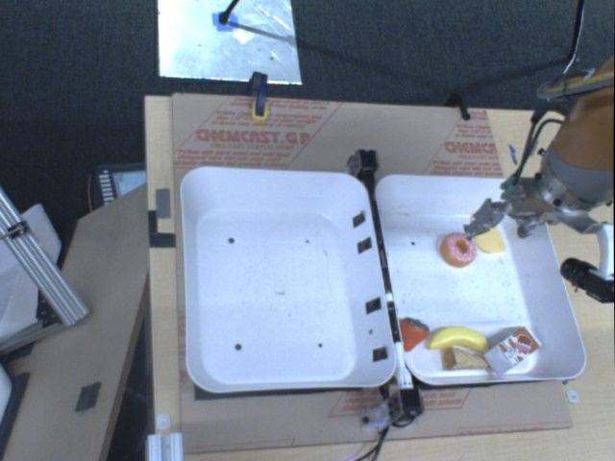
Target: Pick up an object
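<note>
Bench [159, 286] — two white bins [279, 277]

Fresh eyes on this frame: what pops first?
The pink donut in the right bin, with the gripper just above and right of it beside a pale yellow piece. Next, the yellow banana among the items along that bin's near edge.

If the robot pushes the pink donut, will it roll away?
Probably not. The donut lies flat on the floor of the right bin, so a push would likely slide it, not roll it. It looks like a small toy, so likely light. Its rounded ring could slip from the gripper.
</note>
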Robot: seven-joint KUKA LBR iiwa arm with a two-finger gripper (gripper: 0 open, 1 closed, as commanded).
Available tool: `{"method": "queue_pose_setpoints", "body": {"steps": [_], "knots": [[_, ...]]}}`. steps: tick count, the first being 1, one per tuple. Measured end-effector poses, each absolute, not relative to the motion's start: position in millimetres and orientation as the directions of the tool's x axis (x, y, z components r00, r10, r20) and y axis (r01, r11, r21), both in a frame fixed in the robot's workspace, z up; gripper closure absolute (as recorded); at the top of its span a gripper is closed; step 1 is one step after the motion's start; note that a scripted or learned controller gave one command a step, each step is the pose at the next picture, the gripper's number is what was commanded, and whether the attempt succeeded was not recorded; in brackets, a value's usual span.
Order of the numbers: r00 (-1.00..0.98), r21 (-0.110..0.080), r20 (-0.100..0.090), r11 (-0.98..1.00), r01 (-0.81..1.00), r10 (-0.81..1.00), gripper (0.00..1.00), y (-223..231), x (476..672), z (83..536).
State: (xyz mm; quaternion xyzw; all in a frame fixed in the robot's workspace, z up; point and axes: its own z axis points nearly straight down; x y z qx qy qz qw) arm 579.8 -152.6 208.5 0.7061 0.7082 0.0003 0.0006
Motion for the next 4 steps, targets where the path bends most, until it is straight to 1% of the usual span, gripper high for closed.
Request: {"method": "queue_pose_setpoints", "body": {"steps": [1,2,3,4], "knots": [[-0.007,0.003,-0.002,0.007,1.000,1.000,0.00,-166.5,627.7,104.1],[-0.007,0.006,0.000,0.007,1.000,1.000,0.00,-148.6,671.2,84.5],[-0.008,0.007,-0.002,0.008,1.000,1.000,1.00,-150.2,670.7,97.1],[-0.009,0.006,-0.002,0.009,1.000,1.000,0.00,-150.0,670.5,96.5]]}}
